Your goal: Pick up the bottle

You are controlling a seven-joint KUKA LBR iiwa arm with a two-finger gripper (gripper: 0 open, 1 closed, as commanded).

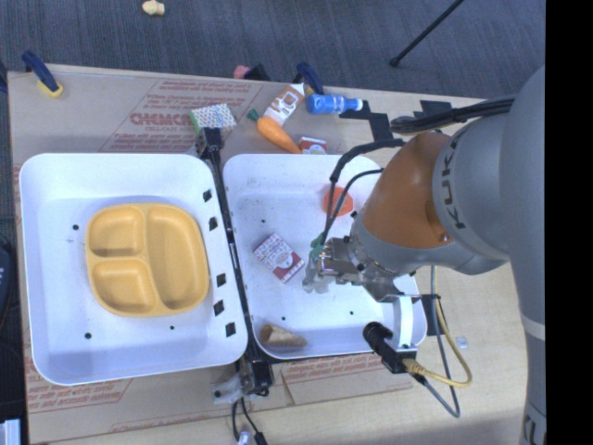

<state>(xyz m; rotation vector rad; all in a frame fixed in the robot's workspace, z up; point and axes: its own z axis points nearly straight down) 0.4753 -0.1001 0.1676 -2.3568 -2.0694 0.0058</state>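
Camera view. Two white bins side by side on the bench. Left bin carries a yellow divided plate, well inside the walls, open floor all round it. Right bin: small red-and-white packet near the middle, a brown piece against the near wall, an orange-red item partly hidden by the arm.

Gripper sits low over the right bin, just right of the packet, not seen touching it. Fingers too small and dark to read; opening: cannot tell. Nothing visible between them.

The bottle, white body with orange label, lies on the bench beyond the far wall of the right bin, outside both bins. Beside it: a carrot, a blue bottle, a checked packet.

Arm body covers the right part of the right bin.
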